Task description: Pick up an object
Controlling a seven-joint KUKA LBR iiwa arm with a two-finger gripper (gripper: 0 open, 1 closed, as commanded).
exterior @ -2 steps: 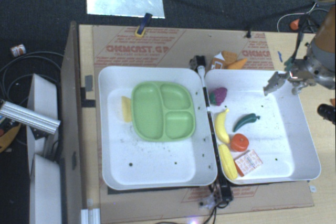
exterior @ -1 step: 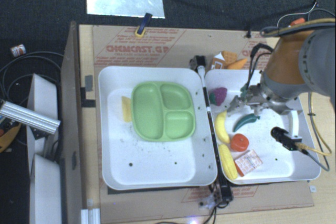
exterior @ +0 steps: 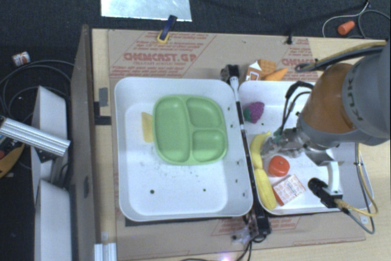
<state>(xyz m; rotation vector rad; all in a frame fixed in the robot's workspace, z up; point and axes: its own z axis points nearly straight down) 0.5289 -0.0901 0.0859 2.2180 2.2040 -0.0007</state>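
We see two shallow white bins side by side on a counter (exterior: 183, 49) lined with brown printed cardboard. The left bin (exterior: 137, 192) carries a pale green plastic tray with three compartments (exterior: 188, 129), lying flat near its middle, and a small yellow flat piece (exterior: 147, 126) touches the tray's left edge.

The right bin (exterior: 311, 205) holds the small things. A purple, berry-like toy (exterior: 254, 110) lies near its upper left corner. A yellow banana-shaped toy (exterior: 259, 145) lies along the left wall, and below it a second yellow oblong piece (exterior: 264, 187) rests against the same wall. A round orange-red object (exterior: 279, 165) sits just right of the banana, and a white and red printed packet (exterior: 288, 189) lies just below it.

The grey arm with its orange band reaches in from the right, and its jaws (exterior: 282, 142) hang low over the right bin, just above the orange-red object and beside the banana. We cannot tell whether they are spread or closed, since the wrist hides them. An orange carrot-like piece (exterior: 275, 74) lies outside the bins on the cardboard above the right bin.
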